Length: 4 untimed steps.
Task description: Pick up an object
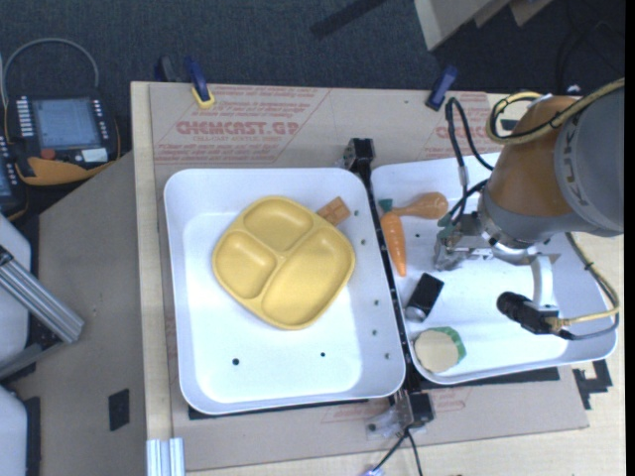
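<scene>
claw low in the right bin, grip state cannot tell, nothing seen held | yellow divided plate in left bin | carrot just left of claw | black block below-left | pick not yet done

Dark blue-grey carpet across the top of frame. Brown bench board, red lettering, centre. Handheld control pendant with screen, upper left. Aluminium rail, left edge. Blue clamps on board's top edge.
</scene>
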### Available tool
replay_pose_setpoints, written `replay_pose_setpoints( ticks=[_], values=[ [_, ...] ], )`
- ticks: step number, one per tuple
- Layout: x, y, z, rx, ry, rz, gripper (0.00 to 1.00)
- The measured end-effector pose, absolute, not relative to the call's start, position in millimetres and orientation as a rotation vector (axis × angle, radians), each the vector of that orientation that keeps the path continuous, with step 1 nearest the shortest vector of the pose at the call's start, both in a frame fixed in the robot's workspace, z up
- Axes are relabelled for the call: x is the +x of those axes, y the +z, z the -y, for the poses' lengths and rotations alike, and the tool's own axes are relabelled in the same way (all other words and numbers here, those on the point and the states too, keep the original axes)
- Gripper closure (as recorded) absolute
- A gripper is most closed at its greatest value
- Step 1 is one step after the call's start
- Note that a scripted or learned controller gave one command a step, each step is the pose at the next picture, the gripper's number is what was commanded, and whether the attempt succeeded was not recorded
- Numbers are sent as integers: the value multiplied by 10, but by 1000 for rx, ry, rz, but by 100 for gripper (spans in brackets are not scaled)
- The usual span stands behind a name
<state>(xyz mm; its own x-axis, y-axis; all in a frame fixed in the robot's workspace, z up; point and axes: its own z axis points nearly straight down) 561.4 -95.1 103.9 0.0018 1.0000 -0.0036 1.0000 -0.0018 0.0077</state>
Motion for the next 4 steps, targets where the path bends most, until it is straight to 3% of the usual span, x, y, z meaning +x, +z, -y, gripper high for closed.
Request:
replay_pose_setpoints(
  ticks=[3,4],
  values=[
    [5717,2818,1041,2215,7,-2216,100],
    [5725,2994,1043,2217,4,-2219,100]
  ],
)
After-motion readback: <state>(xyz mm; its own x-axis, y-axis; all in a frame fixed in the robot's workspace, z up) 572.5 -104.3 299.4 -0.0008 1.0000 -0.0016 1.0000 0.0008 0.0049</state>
